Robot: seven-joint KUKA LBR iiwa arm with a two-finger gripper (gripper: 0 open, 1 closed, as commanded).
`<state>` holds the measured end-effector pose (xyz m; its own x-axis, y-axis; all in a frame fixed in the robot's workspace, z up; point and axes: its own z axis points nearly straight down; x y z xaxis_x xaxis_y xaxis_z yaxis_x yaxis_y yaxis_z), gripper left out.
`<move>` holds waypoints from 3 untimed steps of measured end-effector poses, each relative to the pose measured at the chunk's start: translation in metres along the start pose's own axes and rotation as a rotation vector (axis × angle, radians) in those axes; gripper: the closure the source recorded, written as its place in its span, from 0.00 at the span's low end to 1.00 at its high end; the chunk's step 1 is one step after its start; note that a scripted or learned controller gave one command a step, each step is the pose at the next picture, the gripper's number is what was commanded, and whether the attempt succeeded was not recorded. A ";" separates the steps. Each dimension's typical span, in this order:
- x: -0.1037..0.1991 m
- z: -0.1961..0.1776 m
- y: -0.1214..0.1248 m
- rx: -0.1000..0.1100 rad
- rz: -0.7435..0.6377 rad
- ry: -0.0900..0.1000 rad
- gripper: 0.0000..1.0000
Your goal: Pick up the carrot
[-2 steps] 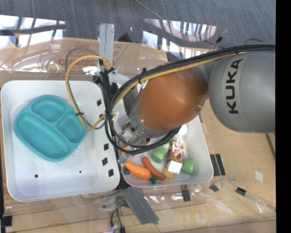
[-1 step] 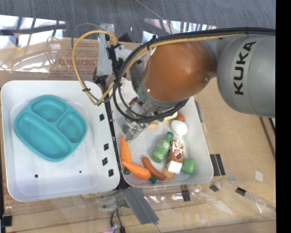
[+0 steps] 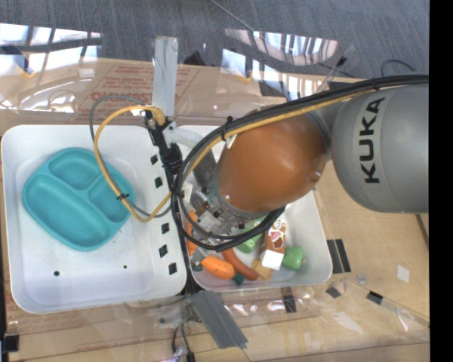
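An orange carrot point(image 3: 217, 270) with a small green end lies near the front left corner of the right bin point(image 3: 317, 241). The arm's orange band and grey wrist hang over this bin and cover most of it. The gripper point(image 3: 209, 216) shows below the band as dark metal parts, just above and behind the carrot. Cables and the wrist hide its tips.
A teal divided plate point(image 3: 75, 198) lies in the left bin point(image 3: 30, 277). Beside the carrot lie a red sausage-like piece point(image 3: 240, 264), a green piece point(image 3: 293, 259), a white cube point(image 3: 271, 260) and other toy food. A yellow cable point(image 3: 106, 123) loops over the bins' divider.
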<state>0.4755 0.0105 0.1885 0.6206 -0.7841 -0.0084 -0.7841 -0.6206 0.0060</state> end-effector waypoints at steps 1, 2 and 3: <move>0.009 -0.098 -0.014 0.006 -0.185 0.006 1.00; -0.005 -0.057 -0.021 0.001 -0.702 0.002 1.00; 0.044 -0.122 0.012 0.007 -0.696 0.008 1.00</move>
<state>0.4944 -0.0315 0.3097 0.9790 -0.2037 -0.0005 -0.2037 -0.9790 -0.0048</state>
